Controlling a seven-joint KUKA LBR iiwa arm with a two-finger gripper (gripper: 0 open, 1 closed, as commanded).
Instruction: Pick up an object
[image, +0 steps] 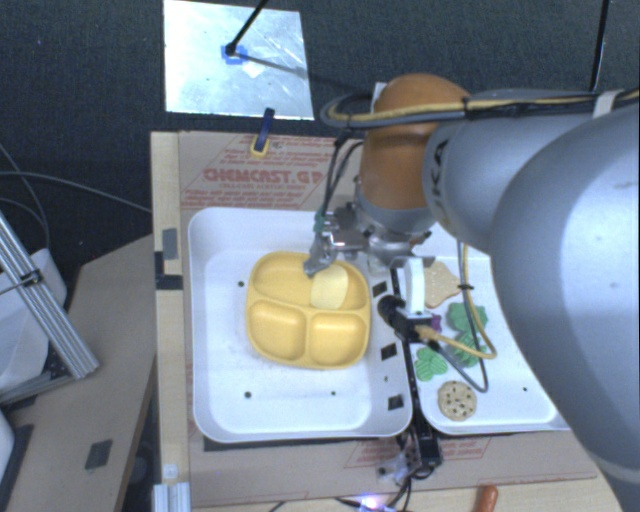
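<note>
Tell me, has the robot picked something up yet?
Not yet, as far as I can see. Done: the arm has reached over the left bin, and the gripper sits at the top edge of the yellow divided tray. In hand: nothing visibly lifted; the tray lies flat in the bin. Left: grab something and lift it. The cookie and green pieces wait in the right bin.

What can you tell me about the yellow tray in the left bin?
The yellow tray is a rounded, glossy, plastic-looking dish split into three compartments. It lies flat, open side up, right of the middle of the left bin. A pale rounded piece sits in its upper right compartment. The gripper hangs over its top edge.
</note>
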